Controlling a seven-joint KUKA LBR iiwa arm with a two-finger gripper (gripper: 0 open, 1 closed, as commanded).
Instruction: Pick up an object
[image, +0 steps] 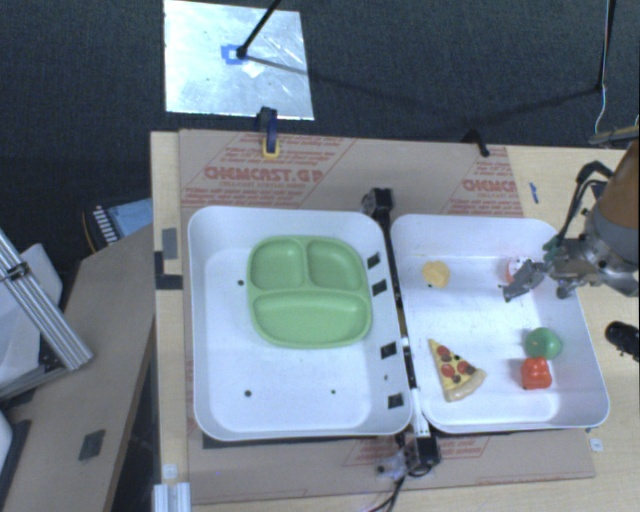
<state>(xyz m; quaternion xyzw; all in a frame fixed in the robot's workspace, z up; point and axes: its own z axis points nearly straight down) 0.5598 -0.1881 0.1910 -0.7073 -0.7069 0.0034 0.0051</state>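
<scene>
The gripper (540, 275) hangs over the right bin's (480, 232) far right side; whether it is open or closed cannot be told. A small red-and-white object (518, 268) lies just beside its tip. Further off lie one yellow piece (436, 273), one green ball (544, 343), one red block (536, 374) and one pizza slice (455, 369). The left bin (220, 400) holds one green divided plate (308, 291).

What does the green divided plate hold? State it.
Nothing: the green divided plate lies flat in the left bin, and all three compartments show bare green.

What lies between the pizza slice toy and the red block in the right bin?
Only bare white bin floor between the pizza slice toy and the red block, per the camera view.
</scene>
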